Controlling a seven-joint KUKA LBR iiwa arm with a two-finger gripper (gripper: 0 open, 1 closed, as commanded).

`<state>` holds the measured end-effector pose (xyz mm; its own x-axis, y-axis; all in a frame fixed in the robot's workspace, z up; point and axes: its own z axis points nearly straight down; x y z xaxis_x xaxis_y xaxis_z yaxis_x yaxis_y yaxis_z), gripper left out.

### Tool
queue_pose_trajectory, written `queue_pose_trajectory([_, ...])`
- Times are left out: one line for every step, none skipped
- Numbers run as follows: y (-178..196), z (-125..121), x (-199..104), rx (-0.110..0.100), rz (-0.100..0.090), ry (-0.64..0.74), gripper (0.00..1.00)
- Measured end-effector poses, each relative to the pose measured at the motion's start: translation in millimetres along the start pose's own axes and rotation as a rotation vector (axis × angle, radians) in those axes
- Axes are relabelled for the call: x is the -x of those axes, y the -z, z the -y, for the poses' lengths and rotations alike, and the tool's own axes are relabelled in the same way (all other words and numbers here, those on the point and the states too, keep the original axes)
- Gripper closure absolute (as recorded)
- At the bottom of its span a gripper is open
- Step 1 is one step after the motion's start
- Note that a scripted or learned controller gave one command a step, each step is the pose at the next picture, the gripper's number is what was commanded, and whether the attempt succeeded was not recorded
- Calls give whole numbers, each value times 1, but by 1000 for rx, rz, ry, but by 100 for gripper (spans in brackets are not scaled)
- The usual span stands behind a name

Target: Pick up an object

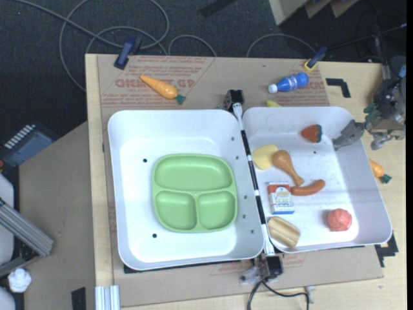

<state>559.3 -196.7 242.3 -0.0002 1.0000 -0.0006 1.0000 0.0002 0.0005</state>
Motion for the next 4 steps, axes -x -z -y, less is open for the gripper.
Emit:
queue_pose_trajectory([-86, -94, -20, -1, -1, 1, 0])
queue_pose_trajectory([-160, -106, -1, -5, -1, 0, 0])
queue_pose_trajectory([-157, -107, -1, -1, 0, 1, 0])
queue_pose_trajectory([-147, -107, -1, -3, 1, 3, 100])
